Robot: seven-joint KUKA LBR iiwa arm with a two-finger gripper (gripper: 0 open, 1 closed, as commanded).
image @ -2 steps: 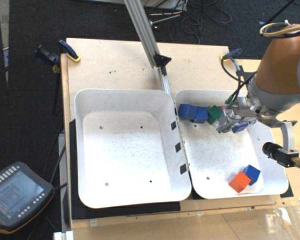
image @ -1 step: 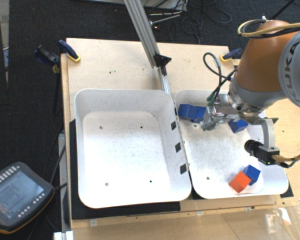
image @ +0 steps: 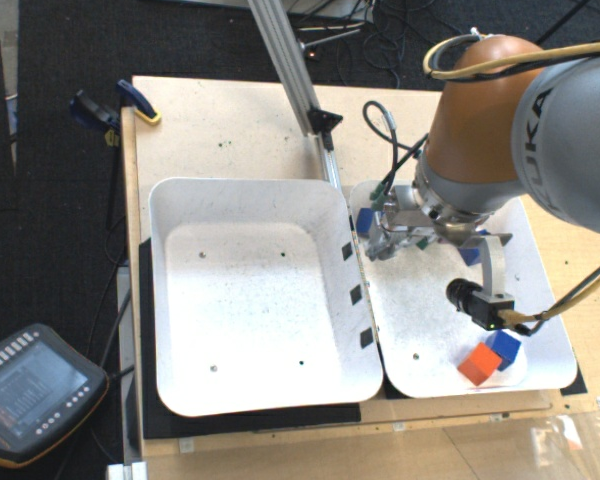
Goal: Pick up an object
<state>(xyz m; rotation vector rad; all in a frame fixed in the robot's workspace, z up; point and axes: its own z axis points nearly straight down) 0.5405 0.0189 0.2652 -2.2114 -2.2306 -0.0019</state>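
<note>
In the right bin [image: 540,368], an orange block [image: 479,365] lies near the front right corner. A blue block [image: 504,347] touches it from behind. Another small blue piece [image: 469,255] shows under the arm's wrist. My gripper [image: 377,240] hangs low over the back left part of the right bin, close to the wall shared with the left bin. A bit of blue [image: 365,220] shows right beside it; I cannot tell whether it is an object or part of the tool. The arm's orange band [image: 480,108] hides the back of the bin.
The left bin [image: 170,228] lies beside the right one. A slanted metal pole [image: 290,58] runs from the back down to the bins' shared edge. A black unit on a cable [image: 472,300] hangs over the right bin. A pendant [image: 30,388] sits front left.
</note>
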